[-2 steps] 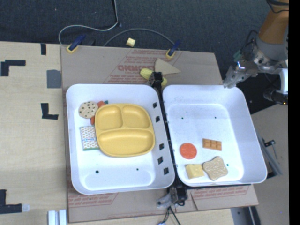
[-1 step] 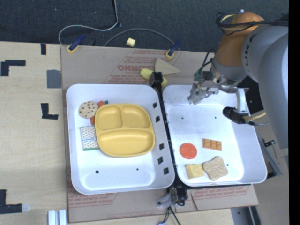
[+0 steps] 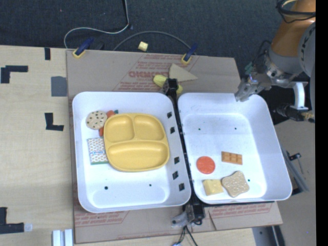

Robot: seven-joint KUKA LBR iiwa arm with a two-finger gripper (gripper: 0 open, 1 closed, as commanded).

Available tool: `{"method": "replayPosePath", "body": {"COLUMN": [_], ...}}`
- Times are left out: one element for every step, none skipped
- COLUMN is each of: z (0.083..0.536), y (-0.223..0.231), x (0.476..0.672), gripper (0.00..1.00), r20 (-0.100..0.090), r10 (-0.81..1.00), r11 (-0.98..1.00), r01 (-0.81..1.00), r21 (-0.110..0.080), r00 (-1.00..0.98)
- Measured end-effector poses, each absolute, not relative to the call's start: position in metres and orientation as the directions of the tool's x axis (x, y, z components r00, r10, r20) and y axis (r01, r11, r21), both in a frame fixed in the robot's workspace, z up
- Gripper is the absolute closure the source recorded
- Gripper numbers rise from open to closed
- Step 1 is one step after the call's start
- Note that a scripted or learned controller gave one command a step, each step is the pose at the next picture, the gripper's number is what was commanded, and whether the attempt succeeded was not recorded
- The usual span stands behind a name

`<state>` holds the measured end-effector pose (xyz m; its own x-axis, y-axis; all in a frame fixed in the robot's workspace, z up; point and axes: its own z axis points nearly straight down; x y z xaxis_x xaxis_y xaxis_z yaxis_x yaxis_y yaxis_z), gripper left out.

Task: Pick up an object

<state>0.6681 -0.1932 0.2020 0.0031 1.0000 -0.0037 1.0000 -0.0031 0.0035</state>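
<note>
The right bin (image 3: 256,118) holds a red round disc (image 3: 206,164), a small orange cracker (image 3: 231,158), a pale yellow block (image 3: 212,187) and a tan slice of toast (image 3: 236,183), all near its front. My gripper (image 3: 245,90) hangs over the bin's far right corner, well away from those pieces. Nothing shows between or under its tips. In the left bin (image 3: 87,188) lie a yellow divided plate (image 3: 136,141), a cookie (image 3: 96,119) and a patterned wafer (image 3: 97,150).
The grey arm with its orange band (image 3: 292,29) reaches in from the upper right. Cardboard (image 3: 154,68) lies under the bins, with clamps, a yellow piece and a cable at the back. A black clip strip (image 3: 177,137) joins the two bins.
</note>
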Motion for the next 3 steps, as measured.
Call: {"method": "replayPosePath", "body": {"z": [0.173, 0.185, 0.184], "y": [-0.152, -0.077, -0.081], "x": [0.635, 0.588, 0.59], "gripper": [1.0, 1.0, 0.0], "r20": [0.001, 0.002, 0.0], "r10": [1.0, 1.0, 1.0], "r11": [0.001, 0.006, 0.002], "r01": [1.0, 1.0, 1.0], "r21": [-0.005, -0.003, -0.001], "r00": [-0.001, -0.006, -0.002]}}
